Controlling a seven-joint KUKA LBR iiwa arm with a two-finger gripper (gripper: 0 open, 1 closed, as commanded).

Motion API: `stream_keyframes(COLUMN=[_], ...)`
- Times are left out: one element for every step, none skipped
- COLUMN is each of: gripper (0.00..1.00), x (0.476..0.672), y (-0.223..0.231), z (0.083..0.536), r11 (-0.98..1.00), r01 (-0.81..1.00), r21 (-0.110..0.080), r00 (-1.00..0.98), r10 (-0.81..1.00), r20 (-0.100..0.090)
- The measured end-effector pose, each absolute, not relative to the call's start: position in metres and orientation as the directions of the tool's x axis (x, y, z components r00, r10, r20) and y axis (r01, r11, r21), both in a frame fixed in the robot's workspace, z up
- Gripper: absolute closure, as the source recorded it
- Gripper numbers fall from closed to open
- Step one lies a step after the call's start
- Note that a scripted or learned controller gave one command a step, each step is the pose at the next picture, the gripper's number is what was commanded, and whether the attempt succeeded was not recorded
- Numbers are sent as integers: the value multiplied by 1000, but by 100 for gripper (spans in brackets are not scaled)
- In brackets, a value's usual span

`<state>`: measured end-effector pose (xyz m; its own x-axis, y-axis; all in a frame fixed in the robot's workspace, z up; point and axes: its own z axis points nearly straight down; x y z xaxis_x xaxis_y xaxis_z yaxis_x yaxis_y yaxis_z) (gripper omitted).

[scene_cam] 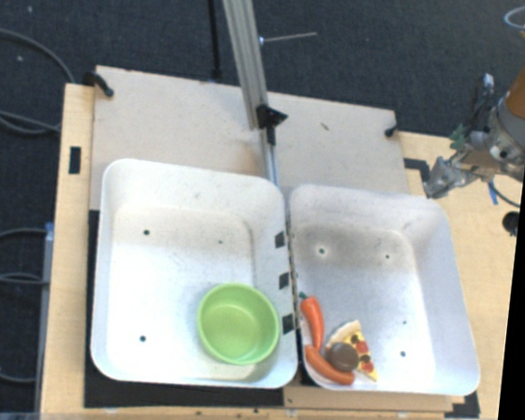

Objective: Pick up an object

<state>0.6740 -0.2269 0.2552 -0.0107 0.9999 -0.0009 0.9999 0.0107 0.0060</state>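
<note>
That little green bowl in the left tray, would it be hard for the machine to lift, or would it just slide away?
The green bowl looks like thin plastic, so probably light and stiff. It sits upright, mouth up, so it seems unlikely to roll or tip. On the smooth floor of the left bin a nudge may slide it. Its rounded rim might slip from the gripper.

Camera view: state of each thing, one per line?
green bowl: upright, open side up, near corner of left bin
carrot: lying flat in right bin, against its left wall
hot dog: lying flat at the right bin's near edge
pizza slice: flat, a dark round piece on it
hand: raised beyond the right bin's far right corner
</note>
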Motion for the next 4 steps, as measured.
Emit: stream_keyframes(gripper=[100,100,100,100], x=[668,670,666,667], y=[-166,-111,-49,15], z=[258,246,251,248], r11=[7,7,8,8], r01=[1000,1000,1000,1000], r21=[3,1,1,0], r00=[-7,-7,-8,-8], r10=[1000,1000,1000,1000], r20=[1,0,2,2])
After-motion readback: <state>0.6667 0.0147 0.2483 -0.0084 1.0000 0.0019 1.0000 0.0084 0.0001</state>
